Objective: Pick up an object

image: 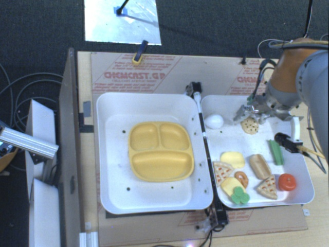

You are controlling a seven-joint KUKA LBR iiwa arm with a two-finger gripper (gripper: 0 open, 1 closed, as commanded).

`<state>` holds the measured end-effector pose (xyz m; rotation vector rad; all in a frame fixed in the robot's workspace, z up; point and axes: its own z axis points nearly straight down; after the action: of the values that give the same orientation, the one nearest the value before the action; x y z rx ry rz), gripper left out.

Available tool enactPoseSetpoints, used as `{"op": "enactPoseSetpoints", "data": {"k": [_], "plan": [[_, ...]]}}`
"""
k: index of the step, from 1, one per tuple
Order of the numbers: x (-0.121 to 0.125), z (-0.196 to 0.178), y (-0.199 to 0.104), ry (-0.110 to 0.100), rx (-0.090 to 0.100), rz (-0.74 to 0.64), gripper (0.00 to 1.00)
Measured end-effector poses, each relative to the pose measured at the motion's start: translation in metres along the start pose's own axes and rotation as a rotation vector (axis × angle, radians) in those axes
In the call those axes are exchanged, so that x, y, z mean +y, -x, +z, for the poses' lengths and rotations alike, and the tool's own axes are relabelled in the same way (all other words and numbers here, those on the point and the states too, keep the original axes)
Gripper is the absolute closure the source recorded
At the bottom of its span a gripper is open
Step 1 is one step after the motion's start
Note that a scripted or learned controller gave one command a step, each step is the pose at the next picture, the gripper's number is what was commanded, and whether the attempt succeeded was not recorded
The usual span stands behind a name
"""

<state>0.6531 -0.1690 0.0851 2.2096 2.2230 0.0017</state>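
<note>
My gripper [251, 115] hangs low over the back of the right bin [226, 138], open, with nothing between its fingers. A chocolate-chip cookie [250, 126] lies just in front of the fingertips; whether they touch it I cannot tell. To the gripper's left a white egg [214, 121] rests near the bin's left wall. Further forward lie a yellow piece [232, 159], a brown bun [260, 165], a green bean [276, 152], a red tomato [287, 182], two pizza slices [222, 172] [267, 187] and a green broccoli [239, 195].
The left bin [110, 153] holds a yellow divided plate [159, 151]. The two bins meet along a shared rim [203, 138]. The grey arm [303, 81] with its orange band comes in from the right above the right bin's back corner.
</note>
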Motion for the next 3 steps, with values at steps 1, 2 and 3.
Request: {"op": "enactPoseSetpoints", "data": {"k": [1,2,3], "plan": [[0.005,-0.019,0.001,0.016,-0.001,0.0,1.0],[0.004,-0.018,0.001,0.014,-0.001,0.0,0.0],[0.002,0.0,-0.032,-0.002,0.003,-0.001,0.0]]}}
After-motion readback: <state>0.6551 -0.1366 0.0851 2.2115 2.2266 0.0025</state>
